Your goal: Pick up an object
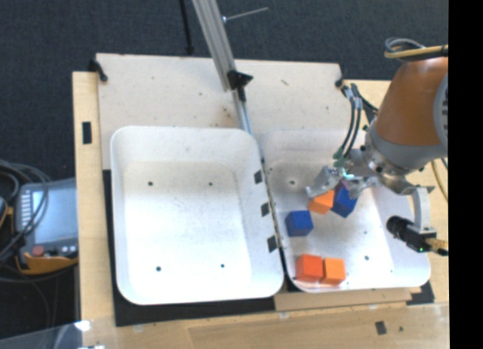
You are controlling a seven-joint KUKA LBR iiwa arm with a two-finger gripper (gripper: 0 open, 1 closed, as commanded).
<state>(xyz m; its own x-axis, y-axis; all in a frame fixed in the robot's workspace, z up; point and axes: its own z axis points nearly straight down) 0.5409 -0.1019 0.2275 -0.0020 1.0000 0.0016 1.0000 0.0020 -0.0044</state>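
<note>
Claw (337, 189) low in the right bin (377, 264), toward its far middle, reaching in from the right under the grey arm (411, 113) with its orange band. Cannot tell whether open or shut: fingertips blurred against the blocks below. Directly at the tips, a small orange block (322, 202) and a blue block (345, 202), side by side and touching, both tilted; cannot tell whether either sits between the fingers or just beneath them. A little nearer and left, a second blue block (299, 223), apart from that pair, resting on the bin floor close to the left wall. Nearer still, by the near rim, a red-orange block (309, 267) and a lighter orange block (334, 270), touching side by side. Left of all this, the other white bin (189, 211), rims nearly meeting at the middle. Beneath both, the table (151, 83), pale and speckled.
</note>
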